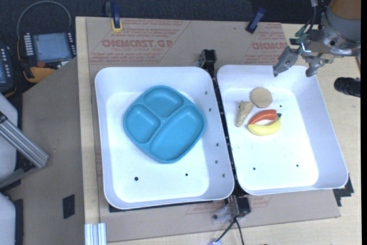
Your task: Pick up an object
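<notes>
holding one blue plate (pixel 164 123), four toy foods (pixel 260 112)

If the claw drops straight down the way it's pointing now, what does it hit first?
Probably the bare back edge of the right bin. The claw, open, sits up-right of the round brown piece; depth is unclear.

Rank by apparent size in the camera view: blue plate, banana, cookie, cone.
1. blue plate, by far
2. banana
3. cookie and cone: too close to rank; round versus long and narrow.
</notes>
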`<state>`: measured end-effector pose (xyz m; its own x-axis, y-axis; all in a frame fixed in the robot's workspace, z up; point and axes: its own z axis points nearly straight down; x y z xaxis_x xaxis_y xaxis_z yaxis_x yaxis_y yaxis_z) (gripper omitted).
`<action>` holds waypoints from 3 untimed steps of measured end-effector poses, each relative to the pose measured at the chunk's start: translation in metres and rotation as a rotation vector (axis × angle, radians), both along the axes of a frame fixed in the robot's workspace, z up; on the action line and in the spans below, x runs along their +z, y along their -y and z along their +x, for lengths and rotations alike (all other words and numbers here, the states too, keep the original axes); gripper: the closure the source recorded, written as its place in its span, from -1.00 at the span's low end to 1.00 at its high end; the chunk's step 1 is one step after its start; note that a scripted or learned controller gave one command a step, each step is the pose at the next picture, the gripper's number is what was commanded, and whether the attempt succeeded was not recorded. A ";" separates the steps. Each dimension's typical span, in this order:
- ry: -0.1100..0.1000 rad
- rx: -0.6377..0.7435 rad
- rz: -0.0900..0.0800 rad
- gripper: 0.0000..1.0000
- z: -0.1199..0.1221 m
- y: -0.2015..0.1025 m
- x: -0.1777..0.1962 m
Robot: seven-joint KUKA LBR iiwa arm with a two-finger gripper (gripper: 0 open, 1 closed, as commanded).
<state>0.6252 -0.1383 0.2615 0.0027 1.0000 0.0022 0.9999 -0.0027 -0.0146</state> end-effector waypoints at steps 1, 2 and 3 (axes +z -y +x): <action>0.014 0.003 -0.002 -1.00 0.002 0.000 0.008; 0.009 0.002 -0.002 -1.00 0.007 0.008 -0.044; 0.009 0.004 -0.001 -1.00 0.013 -0.001 -0.097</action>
